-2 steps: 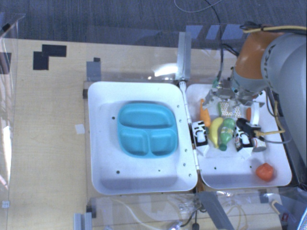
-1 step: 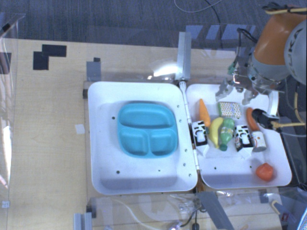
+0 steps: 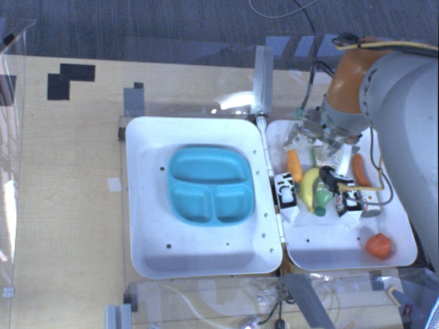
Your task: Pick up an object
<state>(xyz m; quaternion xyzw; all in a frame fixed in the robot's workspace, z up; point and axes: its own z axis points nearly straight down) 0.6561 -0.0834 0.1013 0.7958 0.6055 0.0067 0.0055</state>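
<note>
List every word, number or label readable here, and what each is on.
No text can be read.
White block at the right bin's left edge: black print, too blurred to read.
Blue plate: no lettering visible.
Black patches at upper left: plain shapes, no letters.

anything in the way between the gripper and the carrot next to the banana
Nothing visible. The gripper hangs over the back of the right bin, just beyond the carrot, whose top is uncovered. The banana lies close alongside it.
</note>
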